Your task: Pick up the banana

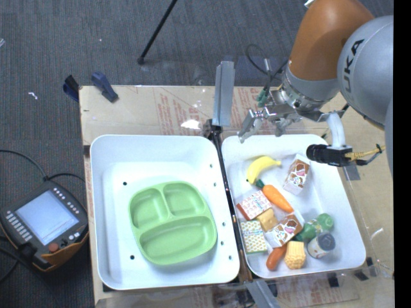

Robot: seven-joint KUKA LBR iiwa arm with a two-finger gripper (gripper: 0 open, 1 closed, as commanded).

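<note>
Upper right of frame, gripper (pixel 266 122) hangs w/ fingers apart, nothing btwn them, just above banana (pixel 261 167) near top of right bin (pixel 350 204). Risk: carrot (pixel 277 197) touches banana's low end; descent could snag both.

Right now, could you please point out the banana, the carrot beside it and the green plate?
banana (pixel 262 167), camera view, middle of its yellow curve.
carrot (pixel 277 198), camera view, middle of its orange body.
green plate (pixel 207 205), camera view, its right rim.
</note>
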